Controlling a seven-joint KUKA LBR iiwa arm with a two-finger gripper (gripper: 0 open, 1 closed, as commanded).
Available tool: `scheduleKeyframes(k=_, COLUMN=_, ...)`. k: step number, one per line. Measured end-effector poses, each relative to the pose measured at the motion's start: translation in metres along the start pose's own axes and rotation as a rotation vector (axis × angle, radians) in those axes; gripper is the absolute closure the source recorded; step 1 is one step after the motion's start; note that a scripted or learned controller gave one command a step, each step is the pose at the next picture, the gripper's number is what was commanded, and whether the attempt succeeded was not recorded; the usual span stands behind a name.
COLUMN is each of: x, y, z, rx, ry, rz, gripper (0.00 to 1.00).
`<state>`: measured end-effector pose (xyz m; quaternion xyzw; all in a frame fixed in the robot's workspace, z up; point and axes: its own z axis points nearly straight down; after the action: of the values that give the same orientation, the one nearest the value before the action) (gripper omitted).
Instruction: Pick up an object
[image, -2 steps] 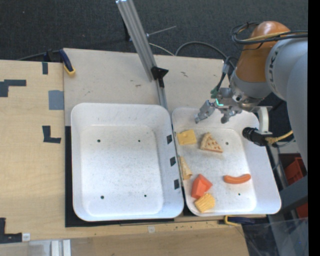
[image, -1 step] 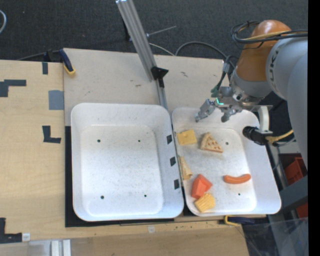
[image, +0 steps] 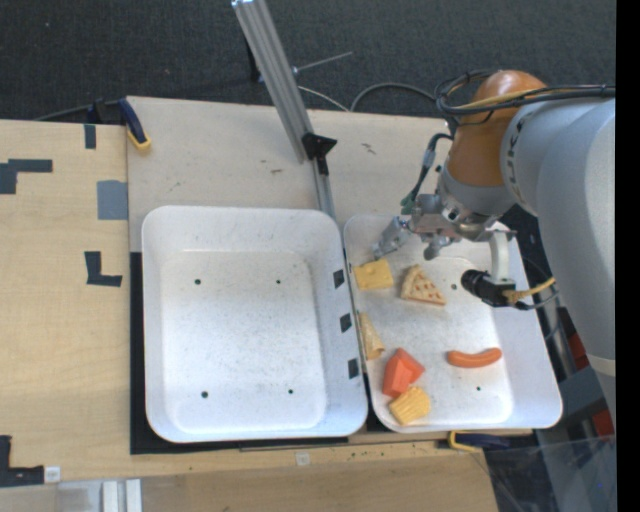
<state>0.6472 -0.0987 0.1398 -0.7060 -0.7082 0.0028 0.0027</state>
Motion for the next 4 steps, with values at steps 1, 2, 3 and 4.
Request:
scheduleKeyframes(k=1, x=0.001, y=0.001, z=0.051, rx=-0.008, ry=0.001, rz=0.002, gripper=0.0)
scheduleKeyframes(k=2, x=0.001, y=0.004, z=0.035, rx=-0.019, ry=-0.002, rz=0.0, gripper=1.0)
scheduleKeyframes(k=3, x=-0.002, y=0.01, z=-0.026, rx=-0.012, ry=0.0, rz=0.001, gripper=1.0)
scheduleKeyframes(k=4, x=-0.006, y=0.016, z=-0.072, rx=-0.012, ry=0.0, rz=0.001, gripper=1.0)
